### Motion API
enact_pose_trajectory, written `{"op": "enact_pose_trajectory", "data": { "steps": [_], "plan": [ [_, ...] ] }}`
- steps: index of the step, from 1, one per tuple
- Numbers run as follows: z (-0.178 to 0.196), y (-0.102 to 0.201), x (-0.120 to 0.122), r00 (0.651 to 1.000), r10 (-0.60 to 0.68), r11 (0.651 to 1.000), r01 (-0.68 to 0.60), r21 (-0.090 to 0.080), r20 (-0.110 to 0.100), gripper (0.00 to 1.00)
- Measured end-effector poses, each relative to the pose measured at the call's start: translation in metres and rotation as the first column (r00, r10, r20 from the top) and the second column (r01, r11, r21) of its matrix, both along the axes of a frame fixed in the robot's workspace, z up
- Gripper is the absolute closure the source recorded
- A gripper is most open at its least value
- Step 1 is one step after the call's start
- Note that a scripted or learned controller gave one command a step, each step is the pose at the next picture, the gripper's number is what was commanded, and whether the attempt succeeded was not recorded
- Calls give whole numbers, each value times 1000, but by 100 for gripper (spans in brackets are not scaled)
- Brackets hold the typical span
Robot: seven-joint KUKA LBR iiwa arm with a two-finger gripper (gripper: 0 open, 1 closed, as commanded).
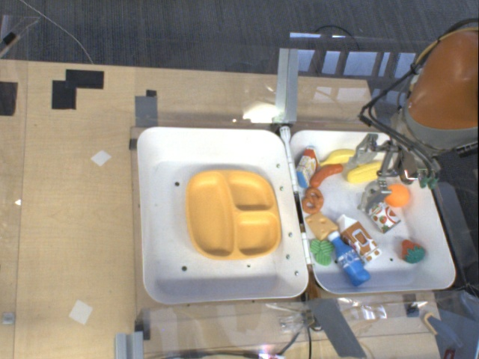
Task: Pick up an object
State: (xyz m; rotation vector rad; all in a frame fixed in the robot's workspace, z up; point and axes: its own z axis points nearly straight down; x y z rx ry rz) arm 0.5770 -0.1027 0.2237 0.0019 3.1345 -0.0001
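Blue bottle [352, 264] lies at right bin's [441, 271] front edge, well below gripper [379, 189].
Gripper is low in the bin, tips beside orange ball [399, 195] & just above small carton [384, 215]; can't tell its grip state. Yellow banana [362, 172] just left. Smooth yellow divided tray [230, 213] in left bin [161, 223].

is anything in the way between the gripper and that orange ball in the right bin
Nothing visible is. The gripper hangs right at the orange ball, with its tips at the ball's left edge. A small carton crowds the ball from below and a banana lies just above, so a grab could nudge either.
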Motion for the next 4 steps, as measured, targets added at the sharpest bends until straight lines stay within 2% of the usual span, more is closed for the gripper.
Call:
{"op": "enact_pose_trajectory", "data": {
  "steps": [1, 2, 3, 4],
  "plan": [
    [30, -37, 38, 999, 42, 999, -42, -2, 5, 0],
    [-106, -66, 93, 967, -256, 967, 256, 2, -4, 0],
    [-136, -69, 82, 928, -372, 928, 372, 0, -7, 0],
    [-122, -68, 87, 930, -367, 930, 367, 4, 14, 100]
  ]
}}
